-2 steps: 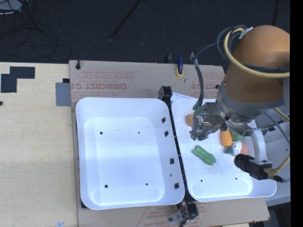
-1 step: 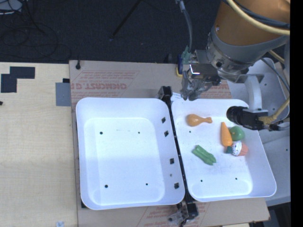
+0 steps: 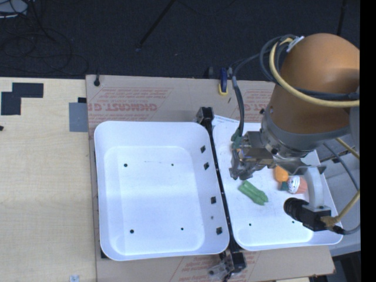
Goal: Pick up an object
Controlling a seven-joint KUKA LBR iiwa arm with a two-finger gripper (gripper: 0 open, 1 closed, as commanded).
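Right bin (image 3: 258, 239): end effector (image 3: 239, 170) low over its left part — grip state could not be told. Green object (image 3: 254, 192) lay just below-right of it on the floor; orange piece (image 3: 281, 173) beyond. Left bin (image 3: 153, 190) alongside.

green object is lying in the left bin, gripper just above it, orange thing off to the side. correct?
Not quite: the green object lies in the right bin, not the left one. The camera view shows it on that bin's floor, with the gripper just above it and the orange thing off to the side, partly behind the arm.
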